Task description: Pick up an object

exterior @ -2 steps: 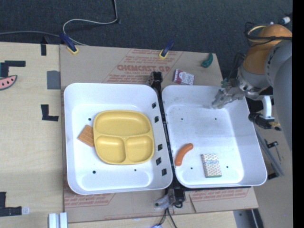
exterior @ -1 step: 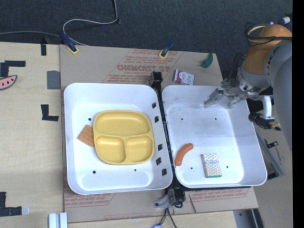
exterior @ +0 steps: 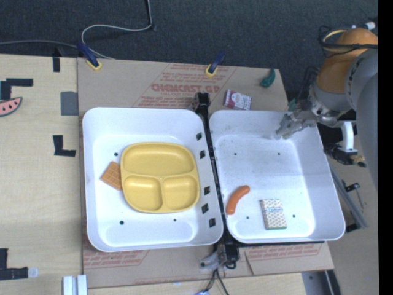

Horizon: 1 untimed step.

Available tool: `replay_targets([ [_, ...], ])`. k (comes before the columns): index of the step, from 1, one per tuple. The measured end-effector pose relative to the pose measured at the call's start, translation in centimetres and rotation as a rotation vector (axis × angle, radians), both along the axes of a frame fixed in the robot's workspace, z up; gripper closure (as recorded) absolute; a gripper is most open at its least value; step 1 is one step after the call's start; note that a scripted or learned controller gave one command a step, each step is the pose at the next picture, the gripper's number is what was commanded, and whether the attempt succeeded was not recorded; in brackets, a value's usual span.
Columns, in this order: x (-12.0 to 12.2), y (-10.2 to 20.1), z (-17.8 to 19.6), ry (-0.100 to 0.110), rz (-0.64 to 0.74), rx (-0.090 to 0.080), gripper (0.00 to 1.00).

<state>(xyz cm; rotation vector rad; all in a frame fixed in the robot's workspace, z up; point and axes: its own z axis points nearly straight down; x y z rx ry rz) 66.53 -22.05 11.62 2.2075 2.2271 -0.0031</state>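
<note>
So, from where I stand, the job looks barely begun. The tool (exterior: 287,128) hangs over the far right corner of the right bin (exterior: 307,165), low near the rim, and nothing that I can make out sits in it; whether it is apart or together I cannot tell, it is too small and grey against the white.

The things it could take all lie on the bin floors. In the right bin an orange sausage (exterior: 237,199) rests near the left wall, toward the near side, lying at a slant. Just right of it, apart from it, a small card box (exterior: 272,214) lies flat. Both are well apart from the tool, across the bin from it. In the left bin (exterior: 98,165) a yellow divided plate (exterior: 160,177) takes up the middle, and a tan cracker-like piece (exterior: 112,176) pokes out from under its left edge, touching it.

Outside the bins, on the counter (exterior: 37,165), a small red packet (exterior: 237,99) lies just beyond the far rim of the right bin.

My reading: nothing is lifted yet. What is left is nearly everything, namely bringing the tool over one thing, lowering, closing, and raising it. The sausage or the box looks the likeliest, being in the same bin.
</note>
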Motion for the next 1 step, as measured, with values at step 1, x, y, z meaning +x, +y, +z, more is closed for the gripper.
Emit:
replay_targets([
  [1, -0.02, 0.0, -0.05, 0.001, 0.0, -0.001, 0.0],
])
